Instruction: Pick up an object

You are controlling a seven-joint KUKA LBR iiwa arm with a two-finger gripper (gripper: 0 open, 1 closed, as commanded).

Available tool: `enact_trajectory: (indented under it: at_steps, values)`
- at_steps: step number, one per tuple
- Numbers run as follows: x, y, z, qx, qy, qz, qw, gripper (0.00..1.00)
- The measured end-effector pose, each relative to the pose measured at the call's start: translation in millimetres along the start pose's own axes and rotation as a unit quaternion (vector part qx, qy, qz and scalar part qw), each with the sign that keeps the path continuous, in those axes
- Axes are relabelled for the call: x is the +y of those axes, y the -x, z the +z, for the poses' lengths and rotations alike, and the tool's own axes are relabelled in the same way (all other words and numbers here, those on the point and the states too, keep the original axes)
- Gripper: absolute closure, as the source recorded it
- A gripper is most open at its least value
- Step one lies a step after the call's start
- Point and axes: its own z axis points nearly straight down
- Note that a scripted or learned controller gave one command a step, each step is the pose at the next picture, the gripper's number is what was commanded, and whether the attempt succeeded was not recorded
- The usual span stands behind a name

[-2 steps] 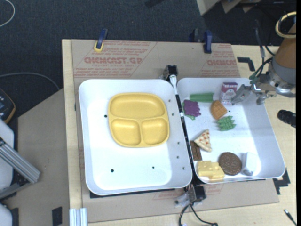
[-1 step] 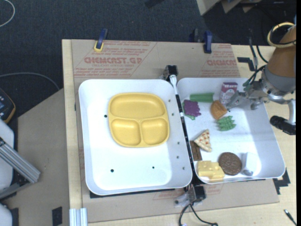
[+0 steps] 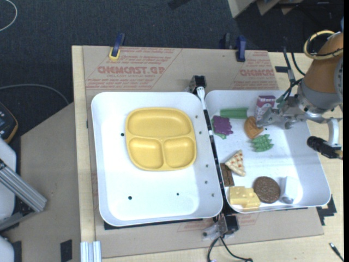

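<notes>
The right bin (image 3: pixel 311 171) holds several toy foods. Among them are a long green vegetable (image 3: pixel 233 112), purple grapes (image 3: pixel 222 125), an orange piece (image 3: pixel 251 129), a green leafy piece (image 3: pixel 262 143), a pizza slice (image 3: pixel 235 162), a yellow cheese block (image 3: pixel 244 197) and a brown cookie (image 3: pixel 266 189). A small purple-and-white box (image 3: pixel 265 102) stands at the bin's far side. My gripper (image 3: pixel 265 118) reaches in from the right and sits low between the box and the orange piece, close to both. Whether it touches either is unclear.
The left bin (image 3: pixel 109 190) bears a yellow divided plate (image 3: pixel 161 137). A dark chocolate bar (image 3: pixel 227 174) lies by the wall between the bins. A small grey item (image 3: pixel 286 196) rests near the cookie. Clamps (image 3: pixel 115 50) hold the cardboard at the back.
</notes>
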Motion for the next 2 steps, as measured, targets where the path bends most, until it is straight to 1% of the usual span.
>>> enact_trajectory:
  at_steps: [1,2]
  values:
    - [3,0,-14,-0.003,0.006,-0.001,1.0000,1.00]
    - [0,-9,-68,-0.005,0.002,0.001,1.0000,1.00]
